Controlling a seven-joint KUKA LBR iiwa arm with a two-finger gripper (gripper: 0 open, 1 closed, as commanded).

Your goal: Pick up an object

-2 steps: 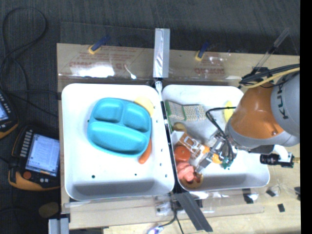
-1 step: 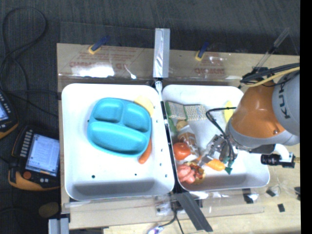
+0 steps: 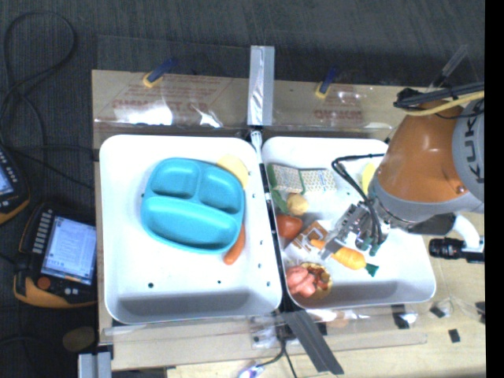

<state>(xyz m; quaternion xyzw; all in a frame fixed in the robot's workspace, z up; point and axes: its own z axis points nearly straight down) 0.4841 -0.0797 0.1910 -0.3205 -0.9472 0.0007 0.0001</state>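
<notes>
the gripper [image 3: 356,237] hangs low over the right bin [image 3: 409,278], a cluster of grey metal and dark parts below the arm's [image 3: 421,168] glossy orange band; i cannot tell whether it is open or closed; just at its near side lies a carrot [image 3: 346,257], smooth orange, tapered, with a small green end; its long axis runs left to right, green end pointing right and slightly near; whether it is touched or merely beside the gripper cannot be told; left of it sit a red tomato [image 3: 289,226], round and shiny, a pale potato [image 3: 297,204], and a lumpy pink and brown piece [image 3: 307,279] at the near left corner; a flat patterned packet [image 3: 303,180] lies at the far side; the left bin [image 3: 134,290] holds a blue tray [image 3: 191,203], matte plastic, rounded, with compartments; a yellow item [image 3: 234,166] at its far right edge, an orange sausage shape [image 3: 235,248] at its near right.
</notes>
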